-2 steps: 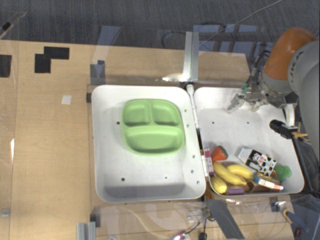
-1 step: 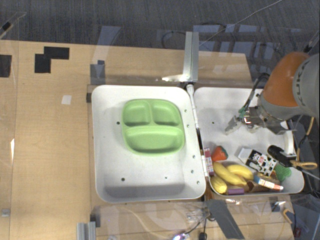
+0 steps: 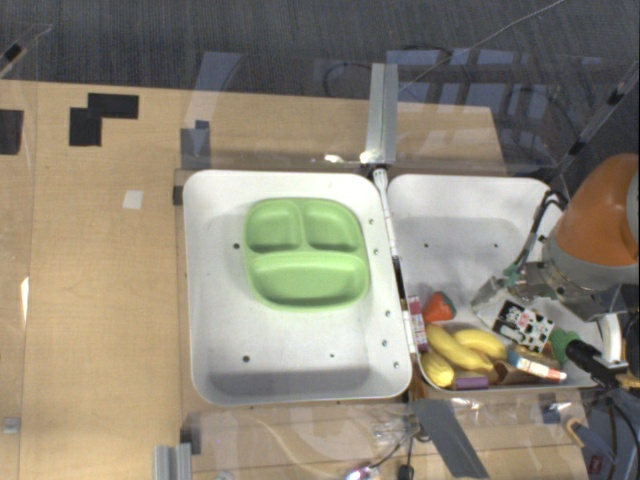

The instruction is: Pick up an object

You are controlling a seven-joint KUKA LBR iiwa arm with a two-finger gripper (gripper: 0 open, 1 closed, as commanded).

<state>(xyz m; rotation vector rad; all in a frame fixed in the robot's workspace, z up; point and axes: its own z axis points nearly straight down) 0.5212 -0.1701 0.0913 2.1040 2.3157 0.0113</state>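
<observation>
Several small objects lie heaped in the front part of the right bin (image 3: 450, 218). Among them are a yellow banana (image 3: 472, 345), a second yellow piece (image 3: 442, 370), a red-orange item (image 3: 438, 308), a black-and-white patterned box (image 3: 526, 324), a marker (image 3: 535, 366) and a dark green item (image 3: 563, 346). My gripper (image 3: 508, 288) hangs low over the right side of this bin, just above and left of the patterned box. The grey wrist and orange band (image 3: 600, 223) rise behind it to the right. Nothing is visibly held.
A green divided plate (image 3: 305, 251) lies in the middle of the left bin (image 3: 215, 298). A metal divider post (image 3: 382, 108) stands behind the two bins. The back half of the right bin holds only bare white floor. Cables hang at the bench's front edge.
</observation>
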